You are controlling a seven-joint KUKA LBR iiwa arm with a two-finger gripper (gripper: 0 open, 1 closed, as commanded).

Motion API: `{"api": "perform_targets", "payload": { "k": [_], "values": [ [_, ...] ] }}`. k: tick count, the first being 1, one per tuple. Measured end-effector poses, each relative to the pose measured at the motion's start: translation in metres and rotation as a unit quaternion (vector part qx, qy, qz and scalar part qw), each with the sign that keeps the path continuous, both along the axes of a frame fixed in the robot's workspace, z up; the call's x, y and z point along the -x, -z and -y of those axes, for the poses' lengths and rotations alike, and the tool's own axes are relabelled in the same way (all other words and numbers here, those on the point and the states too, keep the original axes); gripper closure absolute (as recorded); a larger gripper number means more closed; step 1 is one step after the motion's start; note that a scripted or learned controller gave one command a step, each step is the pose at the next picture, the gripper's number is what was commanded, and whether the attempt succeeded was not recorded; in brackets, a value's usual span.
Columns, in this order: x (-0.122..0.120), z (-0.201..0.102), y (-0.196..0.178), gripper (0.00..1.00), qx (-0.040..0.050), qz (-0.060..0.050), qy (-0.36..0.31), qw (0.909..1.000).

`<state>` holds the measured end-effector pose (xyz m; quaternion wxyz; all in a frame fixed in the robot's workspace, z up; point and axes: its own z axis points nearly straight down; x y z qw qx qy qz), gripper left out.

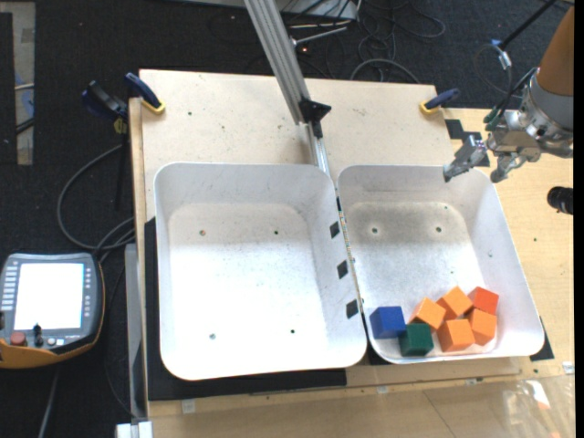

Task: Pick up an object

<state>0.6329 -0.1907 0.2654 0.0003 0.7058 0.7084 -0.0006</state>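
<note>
Several small blocks lie bunched in the near right corner of the right bin: a blue block, a dark green block, and several orange blocks. My gripper hovers over the far right rim of that bin, well away from the blocks. Its two fingers are spread apart with nothing between them.
The left bin sits beside the right one. A slanted metal pole runs down to the gap between the bins. Clamps hold the board's far corners. A teach pendant lies at the left.
</note>
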Motion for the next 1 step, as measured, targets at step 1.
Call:
{"api": "perform_targets", "payload": {
  "k": [1],
  "values": [
    [-0.004,0.0194,-0.0239,0.0,0.0007,0.002,0.002,1.0]
  ]
}}
